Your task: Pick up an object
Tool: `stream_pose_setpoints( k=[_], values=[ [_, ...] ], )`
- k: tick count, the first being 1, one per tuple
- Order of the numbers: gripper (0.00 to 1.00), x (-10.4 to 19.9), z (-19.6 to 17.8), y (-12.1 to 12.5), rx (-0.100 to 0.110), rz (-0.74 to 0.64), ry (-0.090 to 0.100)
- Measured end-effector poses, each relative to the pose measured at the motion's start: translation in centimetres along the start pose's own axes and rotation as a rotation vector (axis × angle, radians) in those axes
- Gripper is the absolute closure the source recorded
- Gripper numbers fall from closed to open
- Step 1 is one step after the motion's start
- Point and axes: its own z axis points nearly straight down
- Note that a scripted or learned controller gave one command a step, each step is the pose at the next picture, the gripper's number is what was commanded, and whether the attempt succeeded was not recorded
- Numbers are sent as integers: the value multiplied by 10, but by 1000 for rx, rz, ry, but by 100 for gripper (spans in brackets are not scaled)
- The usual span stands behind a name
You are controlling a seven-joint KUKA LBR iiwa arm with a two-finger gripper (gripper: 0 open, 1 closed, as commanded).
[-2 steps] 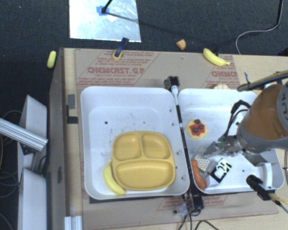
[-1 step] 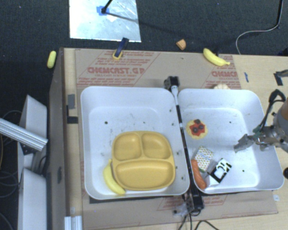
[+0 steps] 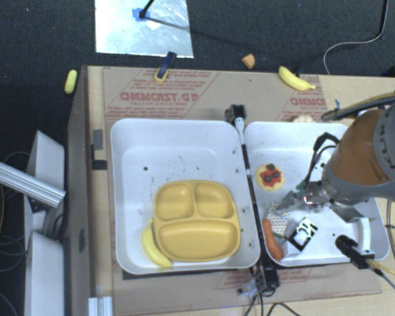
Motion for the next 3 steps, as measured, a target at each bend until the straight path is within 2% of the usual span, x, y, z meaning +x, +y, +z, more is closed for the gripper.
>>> stream_pose_setpoints(
  k=[1, 3],
  values=[
    [0, 31, 14, 71, 2, -1, -1],
    [0, 29, 14, 136, 1, -3, -2]
  ],
)
